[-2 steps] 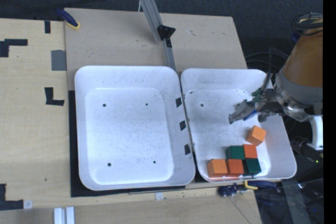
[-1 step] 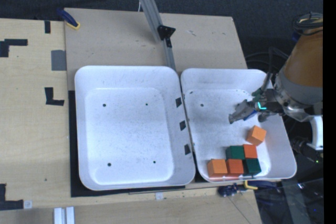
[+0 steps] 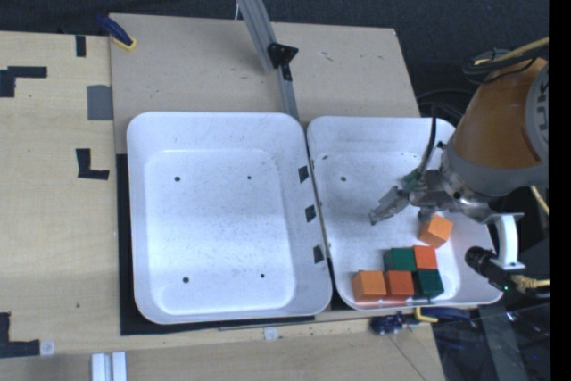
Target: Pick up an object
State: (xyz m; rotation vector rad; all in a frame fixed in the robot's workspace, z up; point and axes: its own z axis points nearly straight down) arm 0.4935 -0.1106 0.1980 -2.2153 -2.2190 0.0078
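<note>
Arm enters from right, gripper (image 3: 399, 203) low over right bin (image 3: 357, 143), fingers pointing left. Cannot tell finger spacing; nothing visible between them. Orange block (image 3: 436, 230) lies tilted just beside gripper, toward bin's near-right part, apart from cluster. Cluster at near edge of right bin: orange block at left end (image 3: 368, 284), two more orange and two green blocks (image 3: 401, 259) packed touching. Left bin (image 3: 143, 138) alongside, rims touching.
</note>
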